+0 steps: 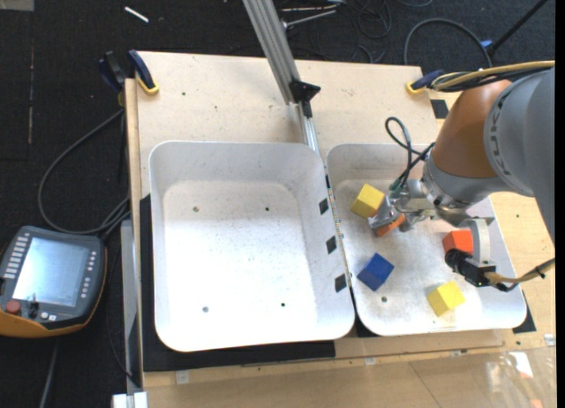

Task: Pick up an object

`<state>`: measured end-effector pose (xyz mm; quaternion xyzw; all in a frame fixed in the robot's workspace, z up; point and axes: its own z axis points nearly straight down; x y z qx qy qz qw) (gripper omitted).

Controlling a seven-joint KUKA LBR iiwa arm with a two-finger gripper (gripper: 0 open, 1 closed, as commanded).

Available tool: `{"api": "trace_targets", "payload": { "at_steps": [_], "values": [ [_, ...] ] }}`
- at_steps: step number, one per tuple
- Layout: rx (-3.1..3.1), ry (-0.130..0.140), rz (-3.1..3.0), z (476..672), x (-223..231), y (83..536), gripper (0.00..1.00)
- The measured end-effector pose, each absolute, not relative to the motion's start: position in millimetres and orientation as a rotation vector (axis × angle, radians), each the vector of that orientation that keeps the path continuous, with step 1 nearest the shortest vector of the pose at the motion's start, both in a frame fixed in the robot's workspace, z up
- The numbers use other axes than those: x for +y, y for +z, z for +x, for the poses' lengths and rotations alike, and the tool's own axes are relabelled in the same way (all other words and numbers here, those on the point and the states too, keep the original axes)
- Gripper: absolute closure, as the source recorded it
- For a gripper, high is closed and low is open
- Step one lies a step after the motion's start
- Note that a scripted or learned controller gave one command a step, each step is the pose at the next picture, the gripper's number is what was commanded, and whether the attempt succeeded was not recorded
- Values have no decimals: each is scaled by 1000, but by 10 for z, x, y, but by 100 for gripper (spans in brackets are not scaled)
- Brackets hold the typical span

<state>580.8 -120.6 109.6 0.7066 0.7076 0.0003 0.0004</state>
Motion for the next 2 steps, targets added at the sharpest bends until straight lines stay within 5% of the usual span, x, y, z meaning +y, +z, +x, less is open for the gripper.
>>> {"api": "trace_targets", "payload": {
  "at_steps": [1,2],
  "values": [
    [2232,12,2207,5850,-133,1992,100],
    [2235,4,2212,5919,747,1945,100]
  ]
}}
